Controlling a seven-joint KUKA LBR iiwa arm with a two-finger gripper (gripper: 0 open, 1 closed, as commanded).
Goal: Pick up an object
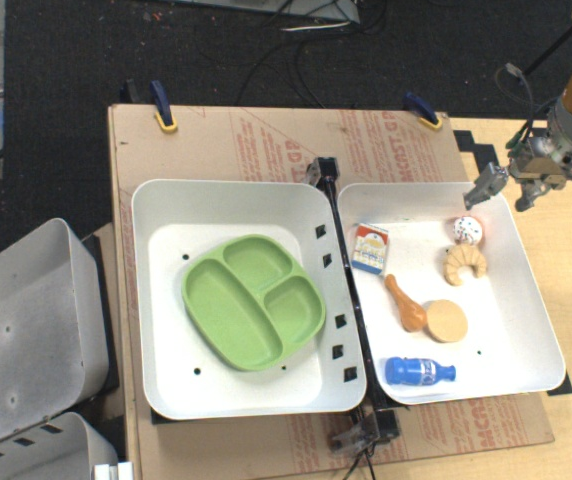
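- White plastic bins sit side by side on the cardboard-covered bench (pixel 226 133); the left bin (pixel 156 208) carries a green three-compartment plastic tray (pixel 253 301), and the right bin (pixel 531 298) carries the loose items.
- Along the right bin's left wall lies a small red, white and blue carton (pixel 370 247); near its front edge lies a blue plastic bottle with a white label (pixel 417 371), long axis running left to right.
- Around the bin's middle are an orange spoon-like toy (pixel 404 302), slanting from upper left to lower right, and a round tan disc (pixel 446 321) just beside its lower end.
- Toward the far right corner lie a tan croissant-shaped toy (pixel 465 262) and a small white ball with red marks (pixel 468 230), the ball just beyond the croissant.
- Grey two-finger gripper (pixel 503 187) hangs above the bin's far right corner, its fingers spread apart with nothing between them.
- Nearest candidate, in my judgement, is the white ball: it lies just toward the bin's centre and front from the fingers, with the croissant next behind it.
- Picking either calls for a short shift inward from the corner and then a descent; the ball has no long axis to align with, whereas the croissant's curve runs roughly left to right.
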